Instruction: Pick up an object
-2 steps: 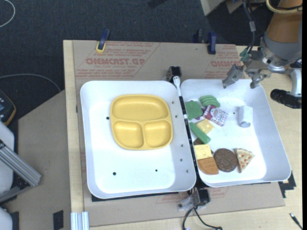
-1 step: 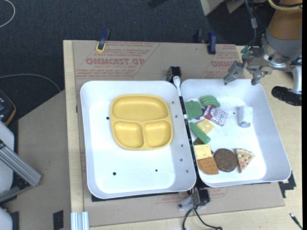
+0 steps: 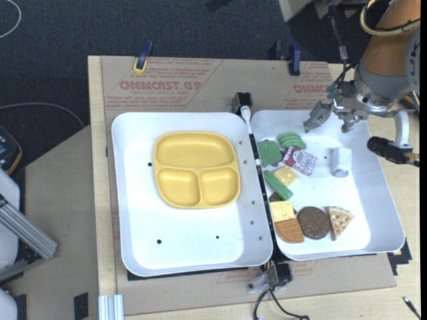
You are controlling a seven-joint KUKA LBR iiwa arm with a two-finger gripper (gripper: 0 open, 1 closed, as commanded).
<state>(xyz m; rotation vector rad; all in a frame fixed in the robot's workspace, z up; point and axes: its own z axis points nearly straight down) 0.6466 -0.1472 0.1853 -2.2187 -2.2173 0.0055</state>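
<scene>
Right bin [image 3: 380, 199] holds the pickable stuff, all clustered toward its left and lower side. Grey cylinder [image 3: 339, 161] lies alone in the bin's upper middle, nearest the claw, apart from everything else. Left of it: red-and-white packet [image 3: 299, 161], with a green ridged piece [image 3: 291, 140] just above and a flat green piece [image 3: 268, 153] at the divider edge. Below those, a pale yellow block [image 3: 286, 176] touching a long green stick [image 3: 277, 185] lying at a slant. Bottom row: yellow cheese-like square [image 3: 281, 211] above an orange-brown cracker [image 3: 289, 230], then a dark brown round patty [image 3: 313, 223], then a pizza slice [image 3: 339, 221] on the right, all close together.

Claw [image 3: 333, 118] sits over the bin's top edge, fingers spread apart, nothing between them. It is above the grey cylinder and clear of it, touching no object. Arm [image 3: 390, 45] comes in from the upper right, orange band above the grey wrist.

Left bin [image 3: 133, 239] carries a yellow three-compartment tray [image 3: 197, 168], sitting in its upper middle, compartments bare.

Both bins rest side by side on the desk [image 3: 107, 92], a brown board with red print; two clamps, yellow [image 3: 141, 60] and blue [image 3: 294, 59], at its far edge. Cabling [image 3: 273, 292] hangs off the front edge between the bins.
</scene>
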